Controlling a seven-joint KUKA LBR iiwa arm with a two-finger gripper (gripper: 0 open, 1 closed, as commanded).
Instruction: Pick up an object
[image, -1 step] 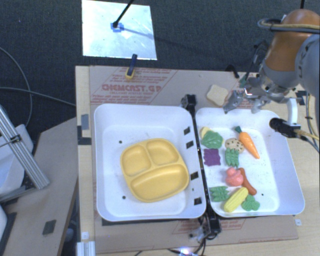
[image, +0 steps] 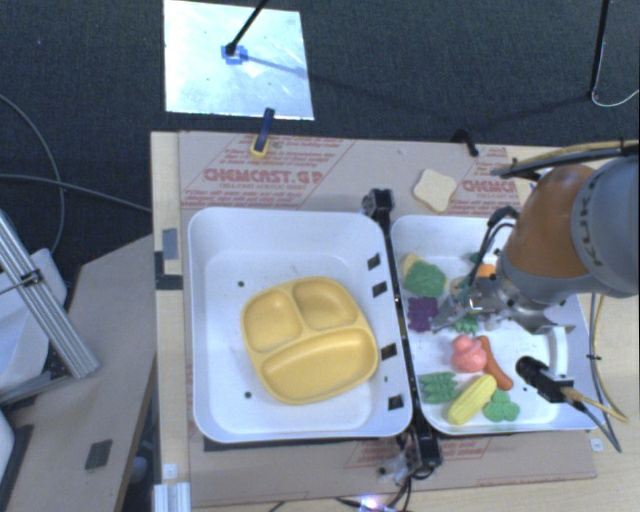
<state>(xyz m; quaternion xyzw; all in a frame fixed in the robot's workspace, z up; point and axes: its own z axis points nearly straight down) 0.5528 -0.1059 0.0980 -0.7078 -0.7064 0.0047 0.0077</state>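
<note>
The right bin (image: 565, 420) holds several toy foods. A green leafy piece (image: 425, 277) lies at the upper left, with purple grapes (image: 420, 313) just below it. Further down are a pink-red piece (image: 465, 353), an orange carrot (image: 497, 366), a yellow corn cob (image: 470, 399) and two small green pieces (image: 437, 385) (image: 503, 408). My gripper (image: 464, 313) hangs low over the bin's middle, just right of the grapes and above the pink-red piece. Nothing can be seen held in it.
The left bin (image: 215, 260) carries a yellow divided plate (image: 308, 338). A toy bread slice (image: 435, 190) lies on the bench behind the right bin. A blue and yellow tool (image: 262, 135) sits at the bench's far edge. The arm covers the right bin's upper right.
</note>
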